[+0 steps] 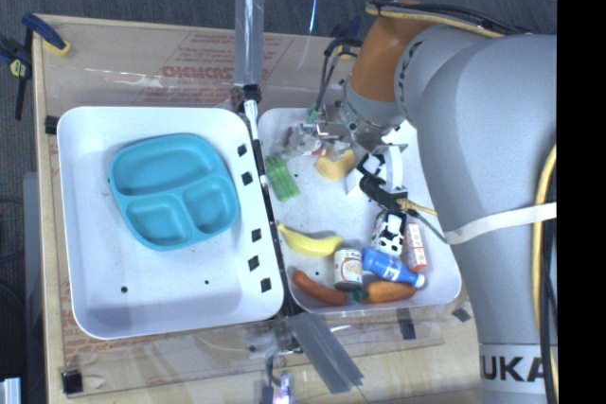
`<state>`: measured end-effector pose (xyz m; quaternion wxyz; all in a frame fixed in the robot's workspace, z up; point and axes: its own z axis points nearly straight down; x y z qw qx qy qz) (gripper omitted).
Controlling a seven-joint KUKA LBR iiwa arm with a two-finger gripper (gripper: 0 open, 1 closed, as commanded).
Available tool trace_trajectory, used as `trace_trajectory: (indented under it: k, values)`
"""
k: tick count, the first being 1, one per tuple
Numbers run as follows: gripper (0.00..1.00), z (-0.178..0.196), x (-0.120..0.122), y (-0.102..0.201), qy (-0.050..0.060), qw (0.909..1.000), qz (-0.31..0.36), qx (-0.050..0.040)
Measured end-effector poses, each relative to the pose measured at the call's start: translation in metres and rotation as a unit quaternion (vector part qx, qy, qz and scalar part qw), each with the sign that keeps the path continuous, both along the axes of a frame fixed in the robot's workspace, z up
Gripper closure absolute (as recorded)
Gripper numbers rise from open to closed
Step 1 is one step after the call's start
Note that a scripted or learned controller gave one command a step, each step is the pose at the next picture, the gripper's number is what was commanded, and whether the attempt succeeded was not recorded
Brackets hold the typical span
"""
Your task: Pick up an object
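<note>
The gripper point(317, 130) hangs low at the far end of the right bin point(437, 284), how wide I cannot tell, and the nearest thing, a yellow cheese wedge point(333, 166), lies just beside it, toward the bin's middle.

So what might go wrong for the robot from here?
The gripper sits at the far end of the right bin, near a pale yellow lump and a green piece; it might close on nothing or nudge them aside. The banana, carrot, sausage and blue bottle lie crowded together, so a grab there could catch two.
</note>
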<state>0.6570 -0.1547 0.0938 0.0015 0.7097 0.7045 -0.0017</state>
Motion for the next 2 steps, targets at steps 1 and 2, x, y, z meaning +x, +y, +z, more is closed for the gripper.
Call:
trace_trajectory:
  k: [1, 2]
  values:
    - [1.00, 0.0104, 0.0007, 0.0014, 0.001, 1.0000, 0.002, 0.0012]
    - [0.00, 0.0104, 0.0007, 0.0015, 0.001, 1.0000, 0.002, 0.0013]
